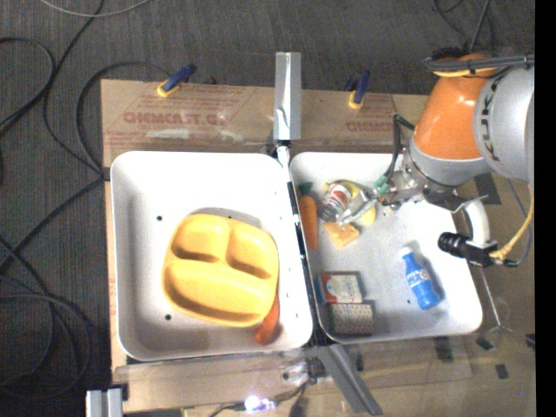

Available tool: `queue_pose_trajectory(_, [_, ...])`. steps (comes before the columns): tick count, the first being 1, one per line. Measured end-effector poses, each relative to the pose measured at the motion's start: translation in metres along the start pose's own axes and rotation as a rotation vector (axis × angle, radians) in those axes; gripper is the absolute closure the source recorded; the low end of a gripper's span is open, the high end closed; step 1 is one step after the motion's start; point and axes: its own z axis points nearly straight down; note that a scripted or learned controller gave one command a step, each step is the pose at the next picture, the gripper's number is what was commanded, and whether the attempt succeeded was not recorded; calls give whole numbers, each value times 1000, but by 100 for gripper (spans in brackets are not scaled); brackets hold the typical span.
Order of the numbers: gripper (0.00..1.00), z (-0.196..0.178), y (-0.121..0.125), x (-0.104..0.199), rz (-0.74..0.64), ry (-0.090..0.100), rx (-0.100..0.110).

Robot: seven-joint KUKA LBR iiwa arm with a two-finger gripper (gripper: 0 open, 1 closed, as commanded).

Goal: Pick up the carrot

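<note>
The carrot is orange with a green tip and lies along the left wall of the right bin, pointing toward the near side. My gripper hangs over the back middle of that bin, to the right of the carrot and well apart from it. It sits close above a cluster of small items. A second orange-red tapered thing lies in the left bin, tucked against the near right corner of a yellow tray.
Beside the gripper lie a shiny can and a yellow block. A blue bottle is at the right bin's right side. A small printed box and a grey pad sit near its front.
</note>
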Motion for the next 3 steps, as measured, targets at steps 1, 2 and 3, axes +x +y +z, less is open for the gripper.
queue_pose_trajectory(1, [0, -9, -13, 90, -100, 1, 1])
queue_pose_trajectory(2, [0, 12, -16, 66, -84, 13, -17])
queue_pose_trajectory(3, [0, 34, -9, 58, -73, 22, -35])
